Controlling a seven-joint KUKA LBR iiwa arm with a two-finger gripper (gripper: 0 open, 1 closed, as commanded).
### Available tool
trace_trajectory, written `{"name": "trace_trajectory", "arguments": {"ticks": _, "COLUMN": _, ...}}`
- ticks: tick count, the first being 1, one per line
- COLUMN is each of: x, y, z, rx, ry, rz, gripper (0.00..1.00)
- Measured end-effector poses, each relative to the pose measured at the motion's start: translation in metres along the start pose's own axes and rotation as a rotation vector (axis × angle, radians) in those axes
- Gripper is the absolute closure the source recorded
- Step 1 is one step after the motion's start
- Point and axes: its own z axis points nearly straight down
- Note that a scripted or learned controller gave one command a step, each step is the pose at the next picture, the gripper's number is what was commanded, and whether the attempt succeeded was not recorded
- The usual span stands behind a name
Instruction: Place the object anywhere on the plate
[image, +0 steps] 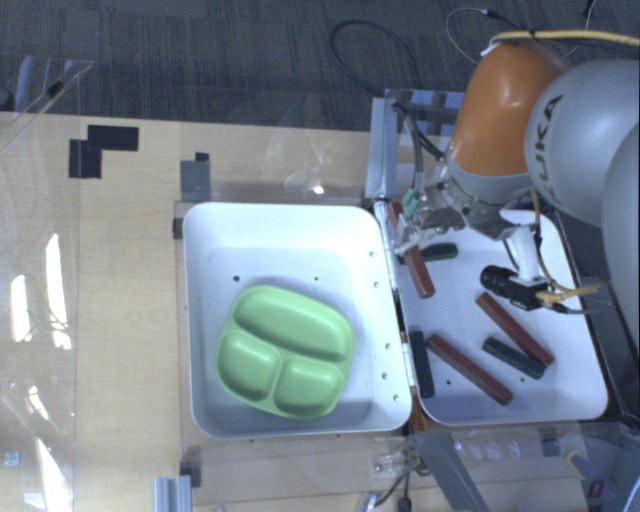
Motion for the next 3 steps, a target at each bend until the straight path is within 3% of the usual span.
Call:
{"name": "trace_trajectory", "arguments": {"ticks": 1, "x": 0.083, "y": -0.039, "z": -0.026, "rx": -0.003, "ry": 0.000, "rz": -0.355, "gripper": 1.00}}
{"name": "trace_trajectory", "arguments": {"ticks": 2, "x": 0.147, "y": -0.061, "z": 0.031, "rx": 0.000, "ry": 0.002, "rz": -0.444, "gripper": 1.00}}
{"name": "trace_trajectory", "arguments": {"ticks": 3, "x": 0.147, "y": -0.061, "z": 0.031, "rx": -0.001, "ry": 0.002, "rz": -0.443, "gripper": 0.00}}
